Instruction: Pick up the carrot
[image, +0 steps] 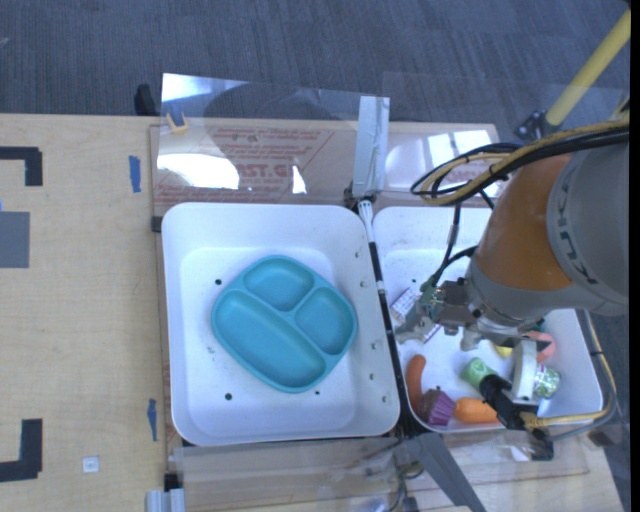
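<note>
**Ana:** Nearest us, what is lying by the near rim of the right bin (420, 250)?

**Ben:** The carrot (475, 409) is lying there on its side, to the right of the blue plate (285, 322) and nearer us than the plate's middle. Its end toward the plate is touching a purple piece (437, 404).

**Ana:** And just beyond those two?

**Ben:** An orange-red long piece (415, 375) is lying closer to the plate, near the bin's wall. A green piece (476, 370) is sitting farther from the plate. A pink piece (545, 347) is peeking out farther still, under the arm.

**Ana:** Where is the gripper (420, 322) hanging?

**Ben:** It is hanging over the right bin, level with the plate's middle and just across the bin walls from it. It is beyond the carrot and apart from it. I cannot tell whether the jaws are apart or together. A small white-and-red packet (403, 300) is lying just beside it, on the plate's side.

**Ana:** And the plate itself?

**Ben:** It is resting slantwise in the left bin (190, 250), showing three compartments.

**Ana:** Farther back?

**Ben:** The arm (540, 230) is reaching in from the right of the plate. Brown cardboard with red print (250, 165) is lying beyond the plate on the table (80, 350).
</note>
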